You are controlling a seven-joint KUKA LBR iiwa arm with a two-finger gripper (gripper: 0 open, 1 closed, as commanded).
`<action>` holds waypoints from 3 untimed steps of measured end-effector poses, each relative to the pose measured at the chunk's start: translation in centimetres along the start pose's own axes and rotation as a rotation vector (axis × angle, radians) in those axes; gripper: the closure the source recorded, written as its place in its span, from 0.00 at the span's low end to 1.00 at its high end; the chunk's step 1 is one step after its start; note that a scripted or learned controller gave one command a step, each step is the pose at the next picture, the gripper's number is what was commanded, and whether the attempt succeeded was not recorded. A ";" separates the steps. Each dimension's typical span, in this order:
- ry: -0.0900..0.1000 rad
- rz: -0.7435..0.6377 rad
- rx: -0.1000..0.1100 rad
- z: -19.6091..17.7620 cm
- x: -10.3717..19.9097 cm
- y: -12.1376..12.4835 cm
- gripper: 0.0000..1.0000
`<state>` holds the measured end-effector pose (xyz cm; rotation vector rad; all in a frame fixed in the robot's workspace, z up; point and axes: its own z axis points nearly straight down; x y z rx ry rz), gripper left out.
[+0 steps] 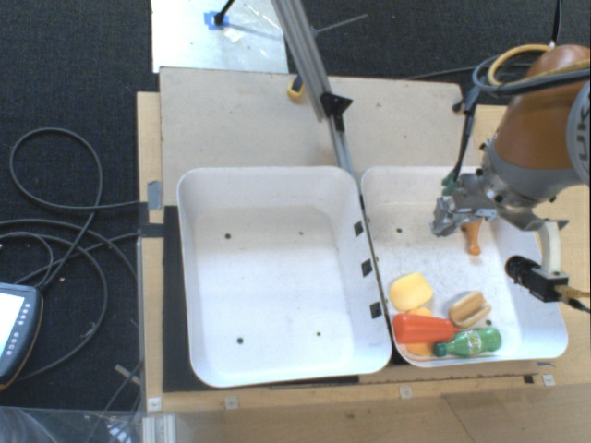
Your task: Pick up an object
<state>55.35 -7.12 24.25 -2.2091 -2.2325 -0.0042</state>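
Four plastic toy foods are grouped in the right white bin (545,335): yellow lump (411,292), hot-dog bun (469,308), red-orange piece (422,328), green bottle (471,342). The gripper (459,214) is poised above; its finger state cannot be told.

White bins (268,185); green bottle (471,342); yellow block (411,293).
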 end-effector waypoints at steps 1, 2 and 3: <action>-0.001 0.001 -0.001 0.7 4.3 1.5 1.00; 0.000 0.000 -0.001 0.2 8.9 2.2 1.00; -0.001 0.001 -0.002 0.9 13.5 4.5 1.00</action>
